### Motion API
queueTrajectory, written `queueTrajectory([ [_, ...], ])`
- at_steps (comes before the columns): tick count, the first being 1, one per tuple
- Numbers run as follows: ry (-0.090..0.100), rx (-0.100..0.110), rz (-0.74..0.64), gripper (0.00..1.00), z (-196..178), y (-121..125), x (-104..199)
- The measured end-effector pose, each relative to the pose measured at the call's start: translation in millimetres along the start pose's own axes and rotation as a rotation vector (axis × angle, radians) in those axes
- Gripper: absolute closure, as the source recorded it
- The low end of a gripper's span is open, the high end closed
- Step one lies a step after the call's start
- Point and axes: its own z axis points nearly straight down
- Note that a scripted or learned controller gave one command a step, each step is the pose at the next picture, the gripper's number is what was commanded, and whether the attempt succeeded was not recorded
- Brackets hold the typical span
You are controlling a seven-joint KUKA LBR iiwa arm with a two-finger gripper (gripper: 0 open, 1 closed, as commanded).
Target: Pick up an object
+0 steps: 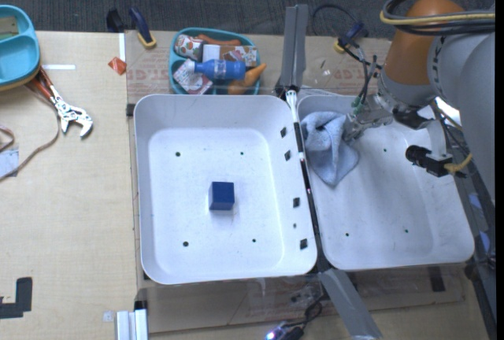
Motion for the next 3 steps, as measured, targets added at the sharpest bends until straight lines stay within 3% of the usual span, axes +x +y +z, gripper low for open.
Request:
queueTrajectory([
  [1,0.000,-0.006,0.112,1.00,6,-26,25],
  [2,0.001,-0.001,0.322,1.00,-60,-4,-16],
  [3,0.002,-0.001,0.276,1.00,-56,-33,-13],
])
